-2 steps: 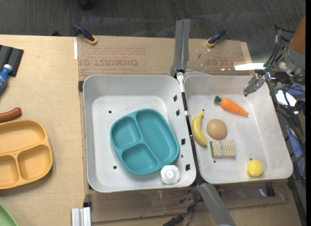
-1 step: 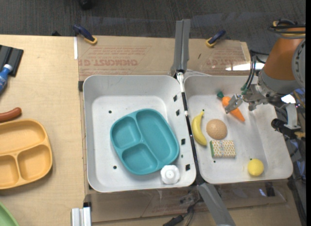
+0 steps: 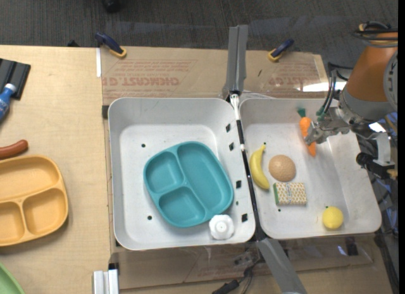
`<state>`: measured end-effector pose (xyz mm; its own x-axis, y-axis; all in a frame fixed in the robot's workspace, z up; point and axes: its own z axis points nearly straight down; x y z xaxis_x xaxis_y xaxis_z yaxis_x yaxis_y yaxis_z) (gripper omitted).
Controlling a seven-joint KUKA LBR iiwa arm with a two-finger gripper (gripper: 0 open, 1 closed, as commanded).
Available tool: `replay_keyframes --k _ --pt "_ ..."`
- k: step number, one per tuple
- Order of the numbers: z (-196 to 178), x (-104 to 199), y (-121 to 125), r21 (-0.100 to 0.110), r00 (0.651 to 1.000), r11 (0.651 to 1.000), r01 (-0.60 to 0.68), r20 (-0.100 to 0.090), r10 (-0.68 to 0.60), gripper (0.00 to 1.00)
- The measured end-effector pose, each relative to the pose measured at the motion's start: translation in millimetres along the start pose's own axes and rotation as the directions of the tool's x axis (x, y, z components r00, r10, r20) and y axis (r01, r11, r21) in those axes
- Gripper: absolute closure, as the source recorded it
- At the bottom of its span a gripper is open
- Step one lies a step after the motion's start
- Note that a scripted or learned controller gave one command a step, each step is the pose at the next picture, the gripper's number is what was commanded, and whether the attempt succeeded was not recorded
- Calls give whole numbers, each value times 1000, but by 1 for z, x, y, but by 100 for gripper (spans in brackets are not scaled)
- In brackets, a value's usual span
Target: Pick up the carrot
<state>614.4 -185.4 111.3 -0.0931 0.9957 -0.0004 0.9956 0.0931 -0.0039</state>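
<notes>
Lemon (image 3: 333,217), carrot (image 3: 307,133) touching tool (image 3: 318,131)

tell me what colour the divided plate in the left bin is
Teal, in the camera view: the plate.

A single fixed camera looks down from above at a slant, far enough back to take in both white bins, the left bin (image 3: 120,160) and the right bin (image 3: 354,185), side by side. It also sees the surrounding counter (image 3: 57,109) and a strip of dark floor (image 3: 190,2) along the top. The arm (image 3: 370,78) enters from the right.
</notes>
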Motion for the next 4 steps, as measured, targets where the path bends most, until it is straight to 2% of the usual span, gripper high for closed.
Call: replay_keyframes --k 1,2,3,4 --pt "-76 64 -16 -4 975 975 223 2 -223 100" --pt "-75 85 30 -5 786 786 618 5 -618 100" --pt "-81 178 45 -3 518 518 855 5 -855 100" --pt "-81 133 -32 -2 369 369 929 6 -929 100"
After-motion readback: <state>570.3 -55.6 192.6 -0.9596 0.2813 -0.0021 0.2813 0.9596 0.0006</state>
